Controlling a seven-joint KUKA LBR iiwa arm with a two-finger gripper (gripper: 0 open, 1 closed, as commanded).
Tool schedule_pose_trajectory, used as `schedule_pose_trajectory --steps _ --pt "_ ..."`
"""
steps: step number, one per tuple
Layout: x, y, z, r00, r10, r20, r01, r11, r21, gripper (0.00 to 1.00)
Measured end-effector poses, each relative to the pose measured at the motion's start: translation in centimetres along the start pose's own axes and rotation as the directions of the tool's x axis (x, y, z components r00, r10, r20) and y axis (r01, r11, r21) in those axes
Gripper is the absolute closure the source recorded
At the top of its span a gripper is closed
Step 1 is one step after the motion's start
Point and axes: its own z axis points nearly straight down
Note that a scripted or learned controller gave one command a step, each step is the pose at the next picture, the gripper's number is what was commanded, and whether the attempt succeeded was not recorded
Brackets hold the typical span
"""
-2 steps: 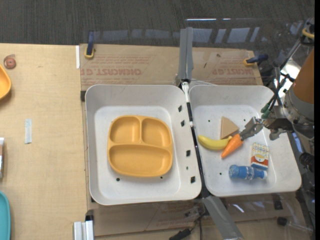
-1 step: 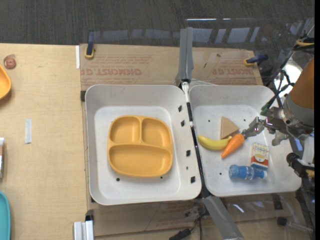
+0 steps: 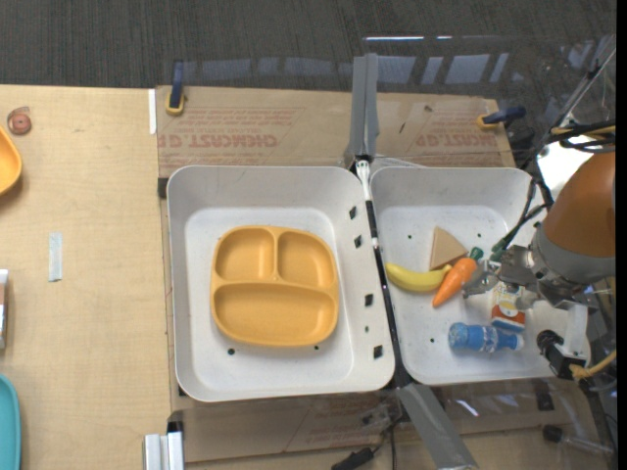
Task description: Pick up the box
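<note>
Scanning from the left bin (image 3: 196,360), I see a yellow plate (image 3: 275,286) at its centre. In the right bin (image 3: 431,189) a banana (image 3: 413,278), wedge (image 3: 446,248) and carrot (image 3: 454,281) sit near centre, a bottle (image 3: 483,337) at five o'clock. The box (image 3: 507,311) lies at four o'clock — under the gripper (image 3: 502,274), whose opening I cannot tell. By my reading, the pick is not yet done.
</note>
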Motion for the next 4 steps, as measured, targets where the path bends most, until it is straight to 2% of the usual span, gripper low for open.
schedule_pose_trajectory --steps 1,2,3,4 --pt "-3.2 1.9 0.0 0.998 -0.064 -0.017 0.064 0.998 0.008 0.00" --pt "-3.7 2.2 -0.8 0.998 -0.061 -0.006 0.061 0.998 0.000 1.00" --pt "-3.5 2.2 -0.8 0.998 -0.064 -0.009 0.064 0.998 0.001 0.00" --pt "-3.8 2.1 -1.3 0.998 -0.060 -0.005 0.060 0.998 0.006 1.00"
